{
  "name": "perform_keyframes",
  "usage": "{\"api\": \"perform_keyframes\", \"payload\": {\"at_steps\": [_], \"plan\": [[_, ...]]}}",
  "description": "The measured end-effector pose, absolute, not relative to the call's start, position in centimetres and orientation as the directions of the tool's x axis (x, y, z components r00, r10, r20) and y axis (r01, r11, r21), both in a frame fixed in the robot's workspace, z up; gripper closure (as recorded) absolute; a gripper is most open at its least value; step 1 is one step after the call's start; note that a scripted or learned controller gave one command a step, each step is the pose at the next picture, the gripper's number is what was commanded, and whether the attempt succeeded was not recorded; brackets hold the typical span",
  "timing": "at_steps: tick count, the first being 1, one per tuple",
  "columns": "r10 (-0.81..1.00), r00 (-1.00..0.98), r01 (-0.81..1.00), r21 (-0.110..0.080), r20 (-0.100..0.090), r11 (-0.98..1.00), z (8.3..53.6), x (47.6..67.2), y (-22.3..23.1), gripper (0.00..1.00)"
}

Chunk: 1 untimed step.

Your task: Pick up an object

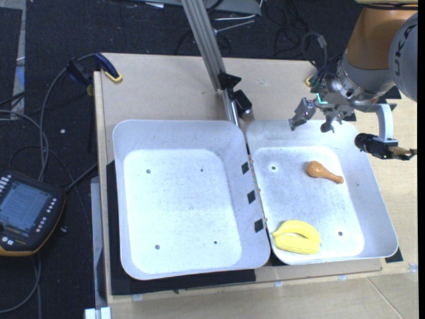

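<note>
Two things lie in the right bin — banana, orange drumstick; jaws above its far rim, spread, ungripping.

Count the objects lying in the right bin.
2: an orange drumstick-shaped toy near the far side of the right bin, and a yellow banana at its near edge.

Arm is cut by the top and right edges; only the orange band and wrist show. End effector is too small and cluttered to resolve the finger gap. Just right of it, a black fitting runs off frame. Far to its left, a handheld pendant is clipped by the left edge, screen unreadable. Below it, the desk front edge is cut off at the bottom.
</note>
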<state>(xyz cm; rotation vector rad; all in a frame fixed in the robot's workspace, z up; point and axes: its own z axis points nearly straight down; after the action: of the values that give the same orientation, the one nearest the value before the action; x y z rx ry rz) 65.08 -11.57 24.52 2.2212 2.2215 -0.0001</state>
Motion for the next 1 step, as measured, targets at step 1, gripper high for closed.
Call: {"api": "perform_keyframes", "payload": {"at_steps": [1], "plan": [[1.000, 0.000, 1.000, 0.000, 0.000, 0.000, 24.52, 65.08, -11.57, 0.00]]}}
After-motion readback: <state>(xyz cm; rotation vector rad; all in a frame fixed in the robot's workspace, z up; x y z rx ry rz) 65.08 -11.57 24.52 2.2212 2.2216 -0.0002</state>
